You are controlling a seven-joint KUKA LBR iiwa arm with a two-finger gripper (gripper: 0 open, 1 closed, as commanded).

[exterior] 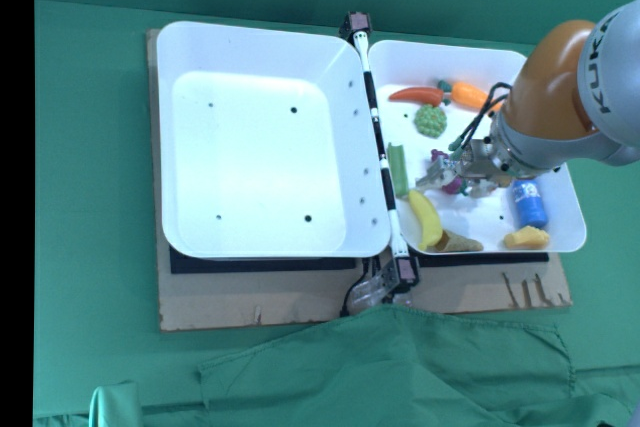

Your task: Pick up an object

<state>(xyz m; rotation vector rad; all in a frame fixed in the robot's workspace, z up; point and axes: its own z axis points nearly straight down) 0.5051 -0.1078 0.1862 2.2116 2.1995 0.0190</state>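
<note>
Two shallow white bins sit side by side on a sheet of brown cardboard (250,310) over a green bench. A black-and-white striped bar (378,130) runs along the seam where their inner rims meet. The left bin (170,130) offers a wide flat floor with open room from rim to rim. The right bin (572,235) is smaller and crowded, with most bare floor near its far edge and far-left corner. Rumpled green cloth (400,365) lies along the near edge of the bench, just short of the cardboard.

The grey arm with its orange band (555,80) reaches in from the right, above the right bin. Its gripper (452,173) hangs low over the middle of that bin, close above a small purple object (455,184); how far its fingers are spread, and whether they have hold of anything, cannot be made out.

In the right bin: a red chilli (415,95) and an orange carrot (468,95) near the far rim, a green bumpy ball (431,121) just below them, a green stick (398,170) along the inner wall, a yellow banana (425,220) and a brown cone (460,241) at the near edge, a blue can (528,203) and an orange piece (527,237) in the near right corner
</note>
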